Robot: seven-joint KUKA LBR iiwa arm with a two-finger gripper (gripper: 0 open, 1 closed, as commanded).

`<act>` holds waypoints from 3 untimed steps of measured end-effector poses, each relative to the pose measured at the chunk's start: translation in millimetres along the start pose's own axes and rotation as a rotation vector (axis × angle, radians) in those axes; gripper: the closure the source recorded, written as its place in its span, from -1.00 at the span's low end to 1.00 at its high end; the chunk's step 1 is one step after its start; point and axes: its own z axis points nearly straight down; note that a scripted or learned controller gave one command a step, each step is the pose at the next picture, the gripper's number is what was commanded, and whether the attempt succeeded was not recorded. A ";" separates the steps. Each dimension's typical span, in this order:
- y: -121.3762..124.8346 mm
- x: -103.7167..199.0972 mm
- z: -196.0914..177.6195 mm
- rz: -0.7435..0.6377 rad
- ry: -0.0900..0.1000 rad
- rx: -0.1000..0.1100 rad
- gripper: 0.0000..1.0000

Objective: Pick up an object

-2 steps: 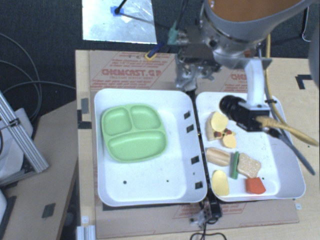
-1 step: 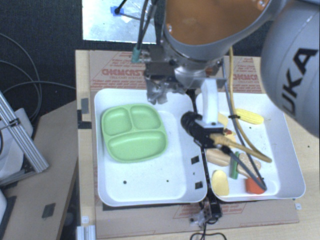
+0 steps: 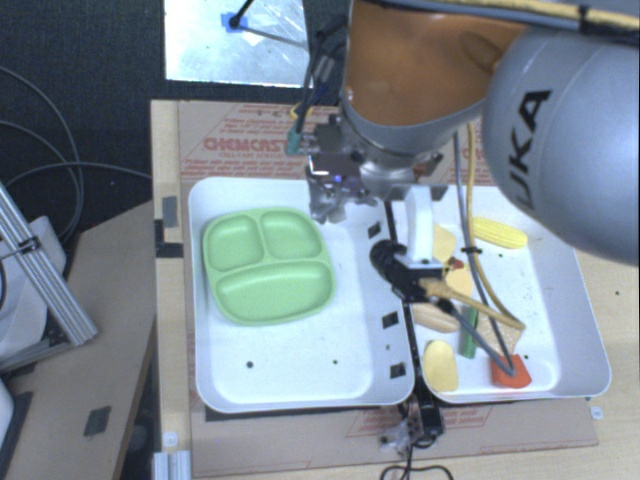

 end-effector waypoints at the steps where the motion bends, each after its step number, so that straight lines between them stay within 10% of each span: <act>1: -2.4 -5.8 -48.5 -0.008 0.006 -0.012 1.00; 2: -32.6 -101.2 9.1 0.005 0.002 -0.002 1.00; 3: -30.5 -95.8 -4.7 -0.010 0.005 -0.011 1.00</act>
